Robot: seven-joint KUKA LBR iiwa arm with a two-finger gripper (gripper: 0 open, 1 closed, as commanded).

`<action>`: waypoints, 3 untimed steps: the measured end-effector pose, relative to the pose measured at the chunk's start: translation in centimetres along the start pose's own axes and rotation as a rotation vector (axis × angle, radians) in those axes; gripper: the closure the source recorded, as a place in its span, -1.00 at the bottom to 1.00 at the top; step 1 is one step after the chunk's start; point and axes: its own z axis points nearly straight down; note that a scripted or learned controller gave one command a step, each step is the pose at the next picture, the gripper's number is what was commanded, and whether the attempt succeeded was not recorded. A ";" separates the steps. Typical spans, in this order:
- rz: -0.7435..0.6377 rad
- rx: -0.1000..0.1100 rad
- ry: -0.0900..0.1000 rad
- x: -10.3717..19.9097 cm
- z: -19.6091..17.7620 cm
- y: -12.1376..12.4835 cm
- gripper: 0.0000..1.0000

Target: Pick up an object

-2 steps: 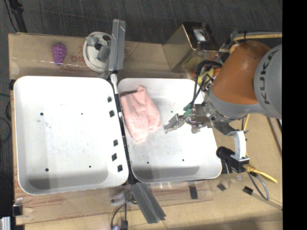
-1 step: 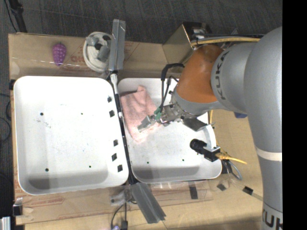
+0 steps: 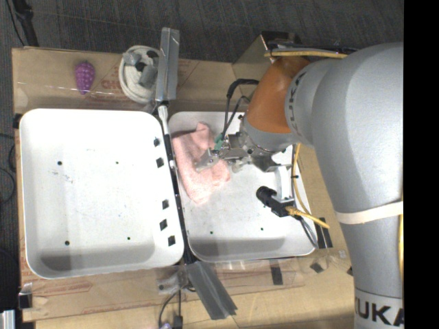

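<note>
Cardboard-covered table (image 3: 55,81) carries two bins, and against the right bin's (image 3: 240,249) left wall a soft, light pink cloth (image 3: 199,163) is bunched, best pinched at a raised fold; the tool's (image 3: 218,151) opening cannot be told.

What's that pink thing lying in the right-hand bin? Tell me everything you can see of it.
The pink cloth looks like soft, fuzzy fabric, pale pink, crumpled into a loose heap rather than spread flat. It lies in the right bin, against its left wall beside the divider between the two bins, running from near the bin's top edge toward its middle. The gripper is down on the cloth's right side, its metal tip on the folds; whether it actually grips the fabric cannot be made out.
</note>
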 end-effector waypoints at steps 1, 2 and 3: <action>0.000 0.000 0.000 0.0 0.0 0.0 -1.00; -0.081 -0.004 0.001 -2.7 2.0 3.2 -1.00; -0.081 -0.004 0.001 -2.7 2.0 3.2 -1.00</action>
